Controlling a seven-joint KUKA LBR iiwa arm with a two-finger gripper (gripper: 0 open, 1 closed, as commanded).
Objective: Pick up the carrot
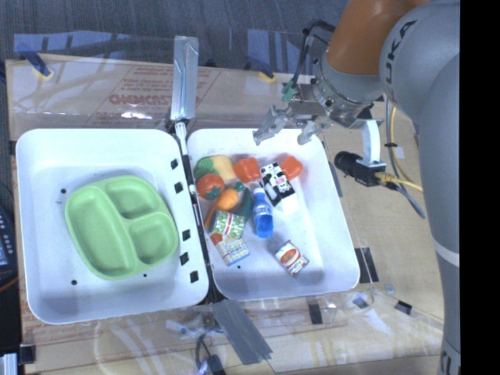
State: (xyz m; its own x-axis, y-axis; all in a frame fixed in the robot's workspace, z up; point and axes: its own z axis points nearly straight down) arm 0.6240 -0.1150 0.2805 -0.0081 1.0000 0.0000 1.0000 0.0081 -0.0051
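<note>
Single arm (406,45) reaches in from the right, hand (287,132) sitting over the far edge of the right bin (336,241), fingers spread apart with nothing between them. Finger tips point down-left toward the pile. Carrot (209,217) looks like the thin orange sliver along the left wall of the right bin, just beside the divider between the two bins; partly tucked under the orange fruit (228,200) and touching the striped packet (227,226), so only a strip of it shows and the ID is a best guess. From the hand, the carrot lies toward the near-left: across the clutter, closer to the camera and to the left. Its long axis seems to run roughly near-to-far with a slight tilt, close to parallel with the bin wall, so the fingers would probably need to straddle it left-right, and the wall leaves little room on one side. Between hand and carrot: yellow piece (221,165), tomato (209,184), red pieces (247,169), black-and-white carton (276,184), blue bottle (262,216). Small can (290,258) sits near the front, well apart from the carrot. Left bin (47,162) holds a green divided plate (121,225), not involved. Judged stage: pre-approach, carrot untouched. Risk: grabbing the orange fruit or packet instead, or clipping the wall.
</note>
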